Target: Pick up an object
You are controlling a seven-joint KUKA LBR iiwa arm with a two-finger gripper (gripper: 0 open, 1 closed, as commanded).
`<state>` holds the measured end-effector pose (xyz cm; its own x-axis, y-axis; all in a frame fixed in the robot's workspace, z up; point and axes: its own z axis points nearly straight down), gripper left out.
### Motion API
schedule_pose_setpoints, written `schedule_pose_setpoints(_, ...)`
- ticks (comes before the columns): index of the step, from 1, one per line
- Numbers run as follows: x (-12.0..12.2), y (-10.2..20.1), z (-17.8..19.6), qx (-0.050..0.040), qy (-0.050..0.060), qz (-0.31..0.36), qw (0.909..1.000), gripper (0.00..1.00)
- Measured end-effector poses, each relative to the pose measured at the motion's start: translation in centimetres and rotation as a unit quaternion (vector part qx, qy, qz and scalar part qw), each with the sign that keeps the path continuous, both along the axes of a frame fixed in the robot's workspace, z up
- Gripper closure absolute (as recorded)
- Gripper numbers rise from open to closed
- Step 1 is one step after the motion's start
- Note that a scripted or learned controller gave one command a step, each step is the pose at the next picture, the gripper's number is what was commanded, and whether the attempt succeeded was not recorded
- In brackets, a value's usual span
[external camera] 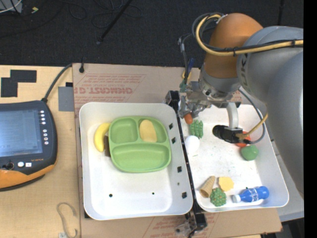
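Currently the gripper (190, 109) sits low over the far left corner of the right bin (277, 180), by the divider; whether it is apart or together cannot be told from this angle. At its tip lies a small orange object (188, 117), with a ribbed green object (197, 128) just beside it and a white egg (191, 144) nearer the camera. A green ball (249, 152), cone (208, 184), yellow piece (226, 184) and blue-and-white bottle (252, 195) lie well apart from these. The left bin (94, 192) holds a green divided plate (141, 157), with a banana (100, 135) against the plate's left edge.
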<state>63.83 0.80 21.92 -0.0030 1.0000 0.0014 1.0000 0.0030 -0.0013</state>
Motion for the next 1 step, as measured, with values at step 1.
schedule_pose_setpoints(1,-0.46,-0.87,1.78,-0.0006,0.0,-0.001,1.0,1.0)
